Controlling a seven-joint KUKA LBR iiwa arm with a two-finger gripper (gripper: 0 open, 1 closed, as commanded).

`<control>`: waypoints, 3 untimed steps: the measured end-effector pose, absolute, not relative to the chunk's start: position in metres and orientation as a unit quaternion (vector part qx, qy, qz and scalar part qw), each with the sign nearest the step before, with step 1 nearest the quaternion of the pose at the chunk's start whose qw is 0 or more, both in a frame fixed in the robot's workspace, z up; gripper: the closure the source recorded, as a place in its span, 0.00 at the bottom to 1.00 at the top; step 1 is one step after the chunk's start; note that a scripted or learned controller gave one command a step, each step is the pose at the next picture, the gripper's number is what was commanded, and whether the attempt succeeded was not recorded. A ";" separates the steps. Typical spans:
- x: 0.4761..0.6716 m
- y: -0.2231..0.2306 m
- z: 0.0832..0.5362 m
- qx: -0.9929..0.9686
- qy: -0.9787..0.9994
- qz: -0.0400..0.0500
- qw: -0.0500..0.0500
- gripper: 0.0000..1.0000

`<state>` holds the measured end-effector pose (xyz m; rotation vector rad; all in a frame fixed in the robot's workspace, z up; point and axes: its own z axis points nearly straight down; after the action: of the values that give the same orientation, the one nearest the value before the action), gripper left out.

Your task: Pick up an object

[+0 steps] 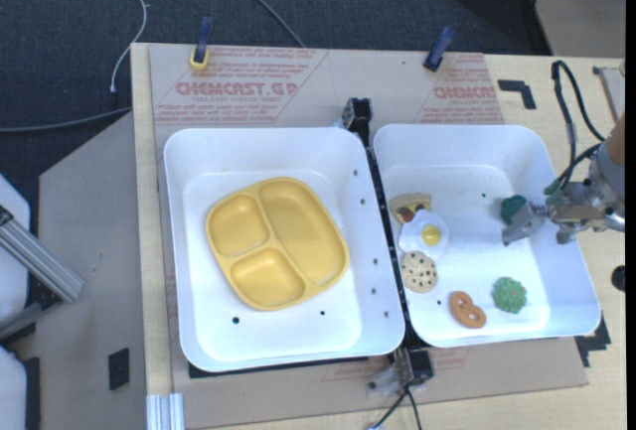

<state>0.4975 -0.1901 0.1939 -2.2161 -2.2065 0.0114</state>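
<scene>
The right bin (pixel 467 145) holds several toy foods. A dark green piece (pixel 513 209) lies near its right side, a green broccoli (pixel 510 295) and a brown pretzel (pixel 466 309) near the front. A cookie (pixel 419 271), a fried egg (pixel 425 235) and a pizza slice (pixel 410 208) line the left wall. My gripper (pixel 543 230) hangs over the bin's right part, open, nothing between its fingers. Its left finger (pixel 517 232) sits just below and beside the dark green piece.
The left bin (pixel 199 160) holds a yellow divided plate (pixel 276 241). A black clamp (pixel 357 112) sits between the bins at the back. Cables (pixel 568 110) run along the bench's right side. Two blue clips (pixel 204 36) stand at the board's far edge.
</scene>
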 end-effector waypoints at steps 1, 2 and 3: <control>0.501 -0.190 0.201 -0.707 -0.707 0.000 0.001 0.00; 0.501 -0.194 0.158 -0.707 -0.707 0.001 0.003 0.00; 0.511 -0.193 0.106 -0.707 -0.707 0.001 0.003 0.00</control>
<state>0.5114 -0.1932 0.1058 -2.2168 -2.2181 0.0016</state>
